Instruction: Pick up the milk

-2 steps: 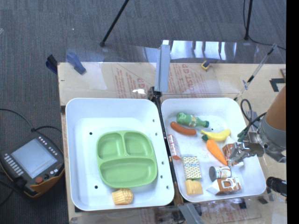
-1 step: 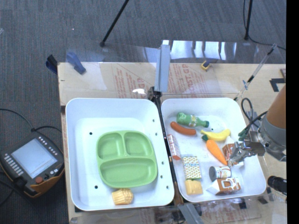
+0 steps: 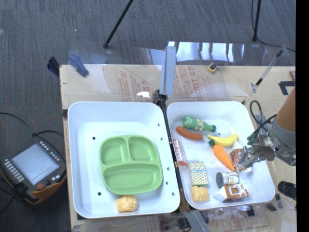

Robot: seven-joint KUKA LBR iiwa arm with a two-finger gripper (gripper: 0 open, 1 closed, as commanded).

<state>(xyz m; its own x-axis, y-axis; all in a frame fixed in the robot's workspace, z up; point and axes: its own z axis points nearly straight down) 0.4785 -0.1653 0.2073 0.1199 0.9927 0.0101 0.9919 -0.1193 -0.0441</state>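
The gripper (image 3: 247, 161) hangs low over the right bin (image 3: 241, 111); whether its jaws are apart, I cannot tell. The milk (image 3: 231, 192) lies just below-left (tipped over, likely dumped).

milk carton (image 3: 232, 192) hemmed by can (image 3: 227, 179) above and bin wall (image 3: 271, 190); leftward floor open.

Red print on cardboard sheet (image 3: 130, 83) behind bins, upside down, illegible; no other readable text.
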